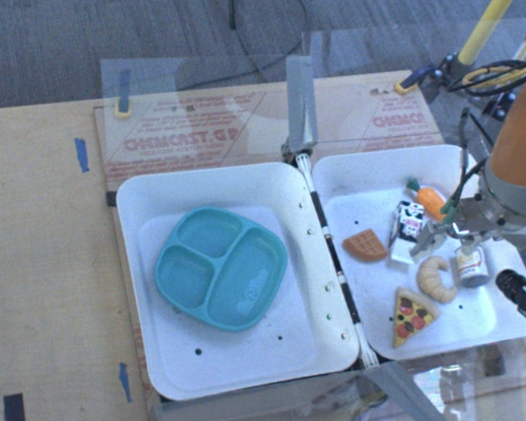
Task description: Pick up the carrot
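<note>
Looking down at a slant, we see the grey arm with its orange band [524,142] cut off at the right edge, and the metal two-finger gripper [449,228] at its end is too cluttered for us to tell whether it has hold of anything. The small orange carrot with a green top [428,199] lies in the right white bin [363,176], just beside the gripper and touching a black-and-white milk carton [408,224], whose print we cannot read. Nearby lie a brown waffle [365,246], a pale croissant [435,279], a small tin can [470,266] and a pizza slice [411,316]. A teal divided plate [221,268] sits in the left white bin [140,209]. Red lettering on the clear sheet [184,138] behind is mirrored and hard to read.
</note>
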Controlling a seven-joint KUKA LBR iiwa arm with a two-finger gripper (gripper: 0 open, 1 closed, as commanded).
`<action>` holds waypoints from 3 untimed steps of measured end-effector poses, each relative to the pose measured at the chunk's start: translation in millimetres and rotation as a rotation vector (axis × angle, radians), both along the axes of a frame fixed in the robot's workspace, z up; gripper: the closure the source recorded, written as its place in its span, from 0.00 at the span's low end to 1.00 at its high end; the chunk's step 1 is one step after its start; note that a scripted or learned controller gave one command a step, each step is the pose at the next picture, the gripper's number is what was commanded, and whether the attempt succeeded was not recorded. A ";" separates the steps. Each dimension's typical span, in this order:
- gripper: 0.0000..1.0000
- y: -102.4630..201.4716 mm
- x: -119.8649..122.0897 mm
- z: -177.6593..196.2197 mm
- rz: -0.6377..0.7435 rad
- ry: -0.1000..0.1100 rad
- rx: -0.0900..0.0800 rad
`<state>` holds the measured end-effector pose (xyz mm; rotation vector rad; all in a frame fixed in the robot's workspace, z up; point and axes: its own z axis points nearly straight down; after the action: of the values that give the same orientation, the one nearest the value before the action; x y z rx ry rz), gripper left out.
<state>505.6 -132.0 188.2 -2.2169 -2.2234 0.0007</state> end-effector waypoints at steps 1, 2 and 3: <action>0.00 -26.3 71.8 -31.1 -0.153 -0.002 -0.002; 0.00 -46.2 110.4 -80.9 -0.168 -0.001 -0.001; 1.00 -46.6 111.0 -70.3 -0.167 -0.002 -0.003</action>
<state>616.7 -178.6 117.9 -2.3972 -2.0325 0.0013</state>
